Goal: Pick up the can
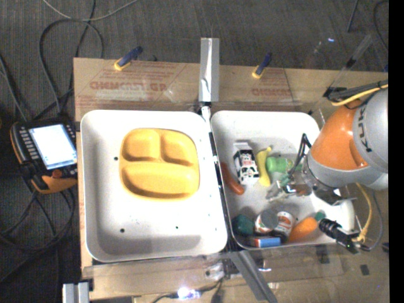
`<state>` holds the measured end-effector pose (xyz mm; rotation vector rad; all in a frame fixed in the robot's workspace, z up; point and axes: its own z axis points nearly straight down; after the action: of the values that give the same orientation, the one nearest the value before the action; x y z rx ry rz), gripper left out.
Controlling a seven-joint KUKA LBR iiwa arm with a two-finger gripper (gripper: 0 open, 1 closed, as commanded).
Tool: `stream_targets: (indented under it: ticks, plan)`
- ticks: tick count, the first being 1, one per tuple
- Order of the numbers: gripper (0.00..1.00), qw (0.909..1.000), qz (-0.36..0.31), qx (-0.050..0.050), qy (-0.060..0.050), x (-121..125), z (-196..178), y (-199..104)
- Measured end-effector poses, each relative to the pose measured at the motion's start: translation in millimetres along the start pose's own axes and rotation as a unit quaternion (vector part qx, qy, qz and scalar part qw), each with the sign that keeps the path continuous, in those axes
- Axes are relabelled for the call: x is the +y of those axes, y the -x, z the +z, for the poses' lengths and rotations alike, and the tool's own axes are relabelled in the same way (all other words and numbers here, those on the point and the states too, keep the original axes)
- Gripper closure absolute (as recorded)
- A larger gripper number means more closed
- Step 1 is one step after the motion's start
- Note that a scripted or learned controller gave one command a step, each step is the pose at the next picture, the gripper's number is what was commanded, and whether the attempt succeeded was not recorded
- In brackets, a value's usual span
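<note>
The can [278, 221] lies on its side near the front edge of the right bin [303, 120]. Its grey end faces left and its red and white label faces right. My gripper [288, 186] hangs in the middle of that bin, just above and behind the can and apart from it. The grey arm with its orange band [338, 142] reaches in from the right and hides the bin's right side.
Around the can are a teal object [242, 223], a blue and red item [268, 240] and an orange carrot [303, 228]. Behind my gripper lie a white toy [245, 163], a banana [263, 167], a green object [276, 164] and a red pepper [231, 178]. A yellow divided tray [160, 163] sits in the left bin [101, 232].
</note>
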<state>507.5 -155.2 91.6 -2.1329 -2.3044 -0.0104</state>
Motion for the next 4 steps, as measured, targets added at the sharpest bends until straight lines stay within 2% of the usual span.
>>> stream_targets:
  ticks: [1,2,3,4]
  plan:
    - [0.00,1.0000,0.000,-0.002,0.001,0.3,1.3,0.8]
    - [0.00,0.9999,-0.011,-0.005,0.007,-17.8,1.8,12.1]
    - [0.00,0.9983,-0.058,-0.011,0.005,-18.6,1.9,-7.2]
    - [0.00,0.9997,-0.022,-0.008,0.006,-17.6,2.2,-11.8]
